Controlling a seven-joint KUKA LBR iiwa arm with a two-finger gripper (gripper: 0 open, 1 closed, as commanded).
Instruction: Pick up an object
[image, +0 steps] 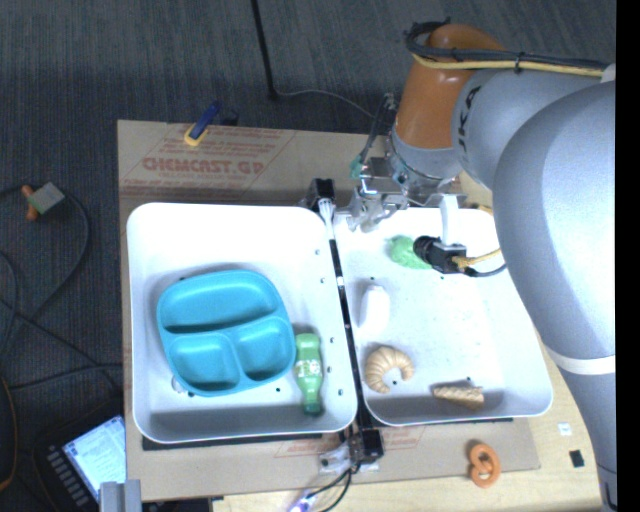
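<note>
My gripper (368, 214) hangs over the far left corner of the right bin (520, 385), close to the wall between the two bins. Nothing shows in its grasp. Just to its right lies a small green item (403, 250) on the bin floor. A white rounded object (373, 304) lies below the gripper, near the dividing wall. Closer to the front sit a croissant (386, 367) and a brown bread-like piece (458, 394). The left bin (150, 225) holds a blue divided plate (222, 330) and a green bottle (309, 372).
The bins stand on a cardboard sheet (200, 160), with a blue and yellow clip (203, 122) at its far edge. A small pretzel (484, 463) lies on the bench in front of the right bin. The arm's large grey body (570, 200) overhangs the right bin's right side.
</note>
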